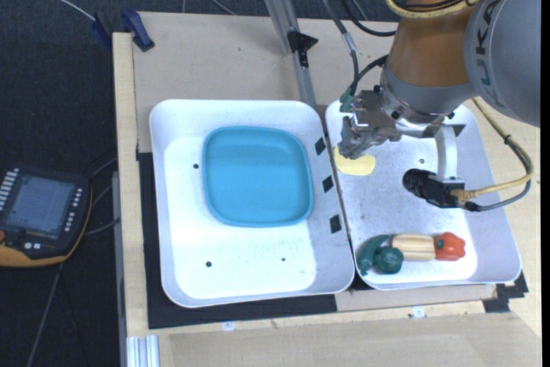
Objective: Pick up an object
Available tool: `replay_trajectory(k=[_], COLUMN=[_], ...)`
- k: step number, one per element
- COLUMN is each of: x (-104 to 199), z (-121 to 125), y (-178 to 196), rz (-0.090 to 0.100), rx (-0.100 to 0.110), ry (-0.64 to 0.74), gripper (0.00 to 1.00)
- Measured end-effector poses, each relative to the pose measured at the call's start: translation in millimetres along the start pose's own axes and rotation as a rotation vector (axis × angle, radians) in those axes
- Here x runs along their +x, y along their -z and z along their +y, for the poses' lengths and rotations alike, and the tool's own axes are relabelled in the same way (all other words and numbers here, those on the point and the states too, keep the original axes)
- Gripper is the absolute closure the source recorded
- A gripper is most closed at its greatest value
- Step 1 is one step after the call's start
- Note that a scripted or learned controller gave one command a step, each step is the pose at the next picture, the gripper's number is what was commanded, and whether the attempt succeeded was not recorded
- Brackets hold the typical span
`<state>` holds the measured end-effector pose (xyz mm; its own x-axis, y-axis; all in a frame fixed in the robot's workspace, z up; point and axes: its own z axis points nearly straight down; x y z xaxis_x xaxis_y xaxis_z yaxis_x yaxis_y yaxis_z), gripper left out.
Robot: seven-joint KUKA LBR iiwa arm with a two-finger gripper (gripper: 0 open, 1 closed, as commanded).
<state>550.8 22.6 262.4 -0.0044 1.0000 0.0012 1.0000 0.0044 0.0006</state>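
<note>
Approach is the step I judge to be in hand: the pincer [354, 143] hangs low over the far left corner of the right bin [485, 215], directly above a flat pale yellow piece [359, 165] that lies on the bin floor close to the wall shared with the left bin [176, 211]. From this slant I cannot tell whether the pincer is apart or together, and I see nothing gripped in it, so I count the pick as not yet made.

If the yellow piece is the target, I expect the next move to be awkward. It looks thin and flat, so the pincer would have to go right down to the floor and close across its edges. The bin wall just beside it leaves little room on that side.

The right bin also holds a row of three things along its near edge: a dark green lump [381, 259], a tan cylinder [414, 247] touching it, and a red piece [449, 247] at the cylinder's other end. These stand taller and look easier to grasp. The left bin holds one blue tray [258, 176], roughly centred. Both bins sit side by side on the desk [215, 47].
</note>
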Motion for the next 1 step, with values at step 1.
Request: replay_trajectory(k=[1], x=[46.0], z=[1.5], y=[-0.8], rz=[0.000], rx=[0.001], ry=[-0.001], gripper=[1.00])
